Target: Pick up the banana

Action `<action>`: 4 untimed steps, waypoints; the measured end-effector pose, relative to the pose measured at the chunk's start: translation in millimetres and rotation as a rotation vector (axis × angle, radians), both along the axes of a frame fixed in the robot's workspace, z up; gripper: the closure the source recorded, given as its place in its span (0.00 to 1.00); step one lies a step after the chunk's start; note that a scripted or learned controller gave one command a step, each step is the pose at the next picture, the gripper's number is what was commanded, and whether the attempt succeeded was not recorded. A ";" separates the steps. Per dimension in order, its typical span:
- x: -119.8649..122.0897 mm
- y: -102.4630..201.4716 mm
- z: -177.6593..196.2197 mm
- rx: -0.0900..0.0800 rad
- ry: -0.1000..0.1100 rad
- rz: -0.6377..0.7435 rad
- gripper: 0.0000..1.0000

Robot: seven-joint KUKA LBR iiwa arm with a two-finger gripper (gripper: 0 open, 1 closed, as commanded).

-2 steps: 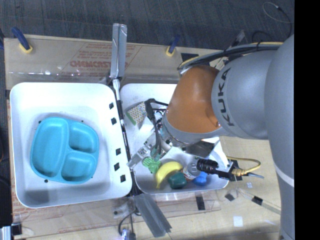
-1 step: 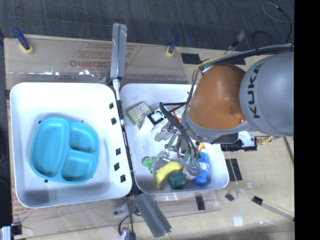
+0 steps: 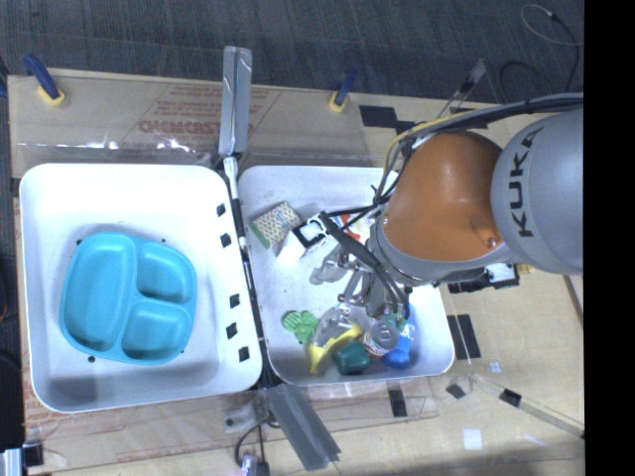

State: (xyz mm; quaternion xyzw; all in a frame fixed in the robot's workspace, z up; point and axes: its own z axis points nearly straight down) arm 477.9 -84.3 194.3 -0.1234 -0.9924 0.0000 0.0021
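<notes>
A blue sectioned tray (image 3: pixel 127 297) is sitting in the left bin (image 3: pixel 40 266). In the right bin (image 3: pixel 273 355), the yellow banana (image 3: pixel 327 348) is lying near the front wall beside a green toy (image 3: pixel 299 322) and a dark green block (image 3: pixel 351 362). The gripper (image 3: pixel 342 317) is hanging just above the banana, and whether it is released or clenched cannot be told.

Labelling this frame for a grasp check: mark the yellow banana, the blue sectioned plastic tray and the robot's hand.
yellow banana (image 3: pixel 330 346): camera view, on its curved middle.
blue sectioned plastic tray (image 3: pixel 127 297): camera view, on its central divider.
hand (image 3: pixel 349 317): camera view, between its fingertips.
</notes>
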 end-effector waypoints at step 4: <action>-0.3 -43.7 -95.0 0.004 0.005 0.009 1.00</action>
